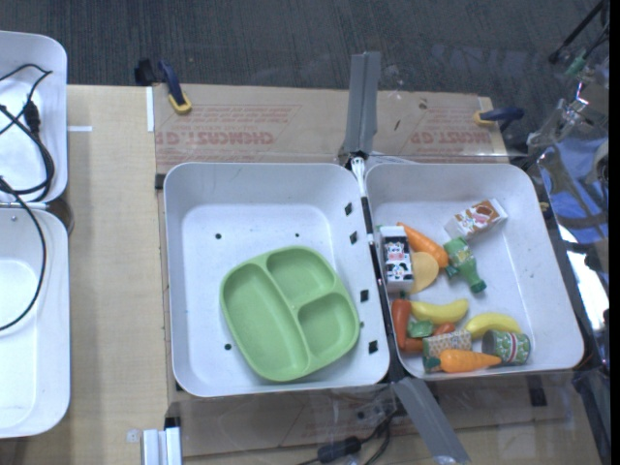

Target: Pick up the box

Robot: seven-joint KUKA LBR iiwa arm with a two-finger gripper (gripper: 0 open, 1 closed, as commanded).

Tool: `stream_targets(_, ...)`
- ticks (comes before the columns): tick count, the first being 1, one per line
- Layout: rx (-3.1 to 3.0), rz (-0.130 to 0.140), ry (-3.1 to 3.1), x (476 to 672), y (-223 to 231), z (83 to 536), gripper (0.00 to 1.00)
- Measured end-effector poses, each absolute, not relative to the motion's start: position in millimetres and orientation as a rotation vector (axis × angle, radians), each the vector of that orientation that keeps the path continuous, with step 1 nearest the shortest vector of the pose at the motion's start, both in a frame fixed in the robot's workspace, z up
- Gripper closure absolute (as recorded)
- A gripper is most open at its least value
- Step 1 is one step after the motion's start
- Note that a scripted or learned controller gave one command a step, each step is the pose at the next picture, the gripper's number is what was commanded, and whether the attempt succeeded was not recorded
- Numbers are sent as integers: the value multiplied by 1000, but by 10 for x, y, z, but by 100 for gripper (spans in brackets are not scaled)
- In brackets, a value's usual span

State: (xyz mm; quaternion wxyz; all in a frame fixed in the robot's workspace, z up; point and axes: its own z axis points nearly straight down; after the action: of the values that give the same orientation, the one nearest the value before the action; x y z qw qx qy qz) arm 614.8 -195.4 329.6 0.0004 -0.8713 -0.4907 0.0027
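Claw (570, 136) blurred, cut off, right of box (477, 219)

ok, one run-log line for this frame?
phase: pre-grasp | target: small white printed carton box lying free, right white bin far side | left white bin: green divided plastic plate

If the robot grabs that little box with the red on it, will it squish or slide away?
The small carton looks like a toy, so it is probably light and may skid on the smooth white bin floor if nudged. It lies flat on its side, so it likely won't roll or tip. Its flat sides should suit a pinch, though thin card could dent.
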Motion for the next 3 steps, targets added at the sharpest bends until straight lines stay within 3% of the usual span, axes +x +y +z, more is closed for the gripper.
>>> stream_targets(1,-2940,10,-1099,5573,-1858,1570,0)
stream_targets(2,-3018,8,-869,6506,-1762,1041,0)
stream_targets(3,-2976,-12,-944,6401,-2076,956,0)
